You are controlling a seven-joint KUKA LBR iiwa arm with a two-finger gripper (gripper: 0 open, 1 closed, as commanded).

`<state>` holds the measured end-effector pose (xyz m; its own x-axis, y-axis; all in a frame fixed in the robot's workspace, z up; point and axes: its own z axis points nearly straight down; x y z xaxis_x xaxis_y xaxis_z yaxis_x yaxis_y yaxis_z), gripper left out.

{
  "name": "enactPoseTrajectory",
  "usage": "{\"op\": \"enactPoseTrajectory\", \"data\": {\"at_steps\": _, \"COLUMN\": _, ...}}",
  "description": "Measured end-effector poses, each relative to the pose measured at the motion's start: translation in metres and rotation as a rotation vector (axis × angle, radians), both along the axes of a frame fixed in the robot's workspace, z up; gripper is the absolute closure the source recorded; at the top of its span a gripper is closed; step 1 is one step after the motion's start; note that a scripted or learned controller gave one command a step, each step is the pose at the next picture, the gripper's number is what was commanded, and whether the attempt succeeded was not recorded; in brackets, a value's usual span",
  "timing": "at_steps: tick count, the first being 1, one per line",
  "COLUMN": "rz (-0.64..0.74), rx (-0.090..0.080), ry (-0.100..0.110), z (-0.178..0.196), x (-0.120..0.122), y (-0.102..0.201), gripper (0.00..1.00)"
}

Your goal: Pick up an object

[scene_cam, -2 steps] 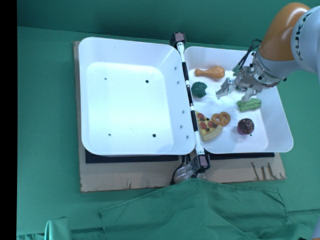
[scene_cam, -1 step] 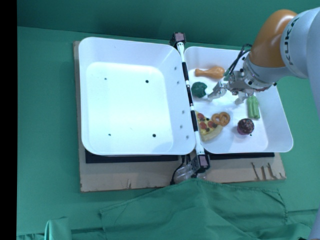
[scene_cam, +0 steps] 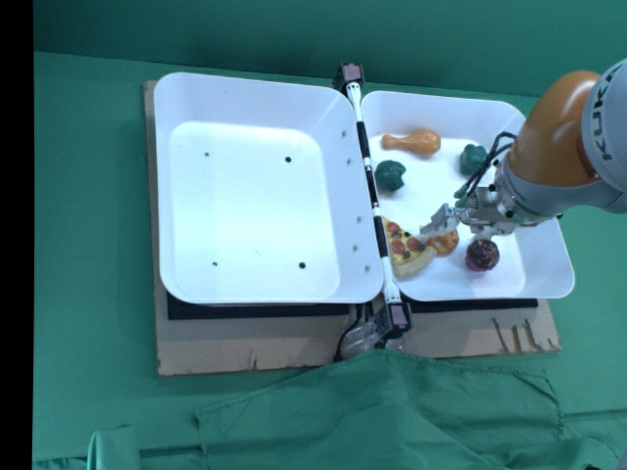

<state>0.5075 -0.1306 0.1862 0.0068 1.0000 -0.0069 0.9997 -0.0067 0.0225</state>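
Observation:
The right bin holds several toy foods. An orange-brown drumstick lies near its far wall. A dark green broccoli piece sits by the centre divider, and a second green piece lies further right, partly behind the arm. A pizza slice rests in the near left corner, with a small orange piece touching its right end. A dark purple ball sits near the front wall. My gripper hangs low, directly over the orange piece and just left of the ball.
The left bin is white with a few dark dots on its floor. A black-and-white bar divides the bins. Both stand on cardboard over green cloth. Folded green fabric lies in front.

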Motion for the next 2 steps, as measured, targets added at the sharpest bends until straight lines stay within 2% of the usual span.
{"op": "enactPoseTrajectory", "data": {"at_steps": 1, "rz": -0.001, "rx": -0.002, "ry": -0.007, "z": 0.013, "x": 0.003, "y": -0.001, "gripper": 1.00}}
{"op": "enactPoseTrajectory", "data": {"at_steps": 2, "rz": -0.014, "rx": 0.004, "ry": 0.013, "z": 0.074, "x": -0.002, "y": 0.003, "gripper": 1.00}}
